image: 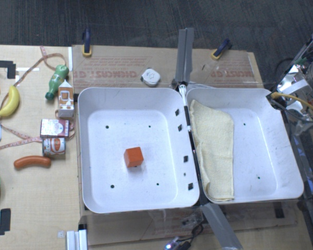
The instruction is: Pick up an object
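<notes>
Orange cube [134, 157] alone, L bin [94, 191]; towel [214, 150] in R bin [281, 155].

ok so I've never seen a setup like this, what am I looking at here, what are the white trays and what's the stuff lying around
This is one camera fixed above a workbench, looking down at a slant. Two shallow white bins sit side by side. The left bin holds a small orange block. The right bin holds a folded cream towel along its left side. At the right edge, the metal and cable parts belong to a robot arm meant to pick something up; nothing there can be seen being held. Left of the bins lie toy foods: a banana, a sausage, a can and a small carton.
</notes>
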